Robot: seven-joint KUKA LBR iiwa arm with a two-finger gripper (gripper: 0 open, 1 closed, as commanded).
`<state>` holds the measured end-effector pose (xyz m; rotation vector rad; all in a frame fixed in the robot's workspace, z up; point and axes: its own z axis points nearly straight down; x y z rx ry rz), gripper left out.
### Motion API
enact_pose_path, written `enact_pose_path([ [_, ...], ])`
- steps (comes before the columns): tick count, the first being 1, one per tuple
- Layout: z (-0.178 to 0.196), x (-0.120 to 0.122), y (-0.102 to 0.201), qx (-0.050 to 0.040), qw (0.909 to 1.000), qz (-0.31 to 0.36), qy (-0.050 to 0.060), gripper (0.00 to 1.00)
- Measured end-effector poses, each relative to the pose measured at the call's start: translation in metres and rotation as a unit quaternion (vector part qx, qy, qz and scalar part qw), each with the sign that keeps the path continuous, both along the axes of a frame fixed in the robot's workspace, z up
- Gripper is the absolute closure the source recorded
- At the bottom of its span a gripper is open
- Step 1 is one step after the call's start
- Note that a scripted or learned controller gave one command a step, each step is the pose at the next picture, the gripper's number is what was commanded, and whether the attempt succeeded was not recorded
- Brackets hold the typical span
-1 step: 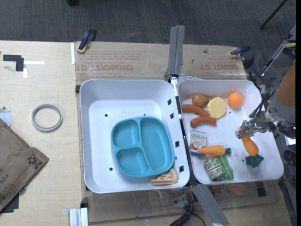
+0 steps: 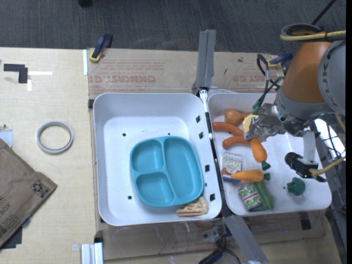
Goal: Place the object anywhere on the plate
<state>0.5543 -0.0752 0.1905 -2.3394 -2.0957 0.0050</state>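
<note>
The orange carrot [image 2: 257,148] lies tilted in the right bin [image 2: 313,199], its upper end right under the jaws [image 2: 257,126] of the arm, touching or nearly so; whether it sits between them or merely below cannot be told, and whether the jaws are open or closed cannot be told either (the wrist hides them from above). Taking the carrot as the landmark: two orange sausage-like pieces [image 2: 228,127] lie just to its left, with a rounder orange piece [image 2: 235,116] above those. Below it lies a second carrot with a green tip [image 2: 248,175], a small printed packet [image 2: 231,162] to the lower left, and a green packet [image 2: 254,196] further below. A dark green piece [image 2: 296,186] sits to its lower right. Well to its left, in the left bin [image 2: 110,147], rests the blue divided plate [image 2: 166,171], with a tan pastry-like thing [image 2: 192,208] touching the plate's lower rim. A tape ring [image 2: 55,137] lies on the counter [image 2: 44,92], far left.
</note>
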Motion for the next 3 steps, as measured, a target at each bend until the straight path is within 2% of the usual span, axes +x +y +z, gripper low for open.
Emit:
enact_pose_path([
  [1, 0.0, -0.006, 0.087, -0.0006, 0.9906, -0.137, 0.001, 1.0],
  [2, 0.0, -0.029, 0.159, -0.0005, 0.9959, -0.09, 0.001, 1.0],
  [3, 0.0, -0.029, 0.159, -0.0006, 0.9959, -0.09, 0.001, 0.0],
])
